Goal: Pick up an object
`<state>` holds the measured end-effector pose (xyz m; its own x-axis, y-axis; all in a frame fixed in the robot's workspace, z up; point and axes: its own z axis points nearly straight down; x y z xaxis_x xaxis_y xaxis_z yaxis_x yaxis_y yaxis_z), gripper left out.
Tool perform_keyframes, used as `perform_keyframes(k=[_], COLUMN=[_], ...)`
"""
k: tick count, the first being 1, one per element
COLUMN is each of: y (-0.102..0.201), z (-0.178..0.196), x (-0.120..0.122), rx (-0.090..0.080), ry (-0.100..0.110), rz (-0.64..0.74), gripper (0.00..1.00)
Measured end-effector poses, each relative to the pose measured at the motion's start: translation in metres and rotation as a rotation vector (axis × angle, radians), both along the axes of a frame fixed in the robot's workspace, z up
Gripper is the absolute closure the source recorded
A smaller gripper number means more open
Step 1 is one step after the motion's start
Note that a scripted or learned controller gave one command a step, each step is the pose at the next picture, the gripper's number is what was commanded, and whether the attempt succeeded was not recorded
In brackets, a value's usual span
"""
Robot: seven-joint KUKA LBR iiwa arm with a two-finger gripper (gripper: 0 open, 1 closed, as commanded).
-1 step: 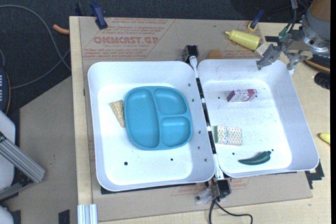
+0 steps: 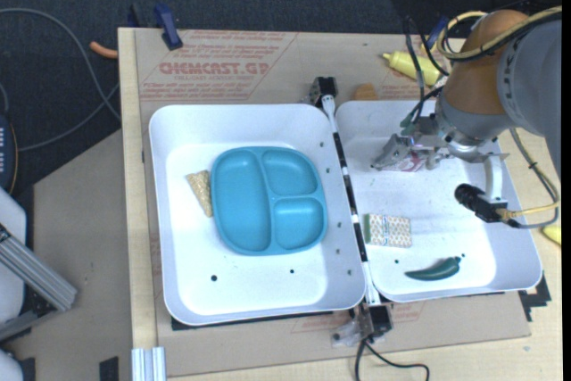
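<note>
Left bin (image 2: 169,192) holds a blue divided plate (image 2: 268,198); right bin (image 2: 513,259) a green pepper (image 2: 434,269), perhaps; gripper (image 2: 412,152) grasp unclear.

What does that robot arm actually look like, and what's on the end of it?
The arm is a thick, rounded grey tube with an orange band above the wrist. At its end sits a small metal gripper, grey and angular. Dark and yellow cables loop beside the wrist, and a black part juts out below it.
</note>
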<state>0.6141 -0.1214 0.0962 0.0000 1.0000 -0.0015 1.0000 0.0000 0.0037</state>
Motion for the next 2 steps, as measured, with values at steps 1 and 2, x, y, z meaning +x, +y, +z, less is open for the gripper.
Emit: perform_keyframes(k=[1, 2], y=[0.018, 0.018], z=[-0.011, -0.001], x=[0.053, 0.053], rx=[0.002, 0.000], ry=[0.003, 0.000], rz=[0.002, 0.002], gripper=[0.00, 1.00])
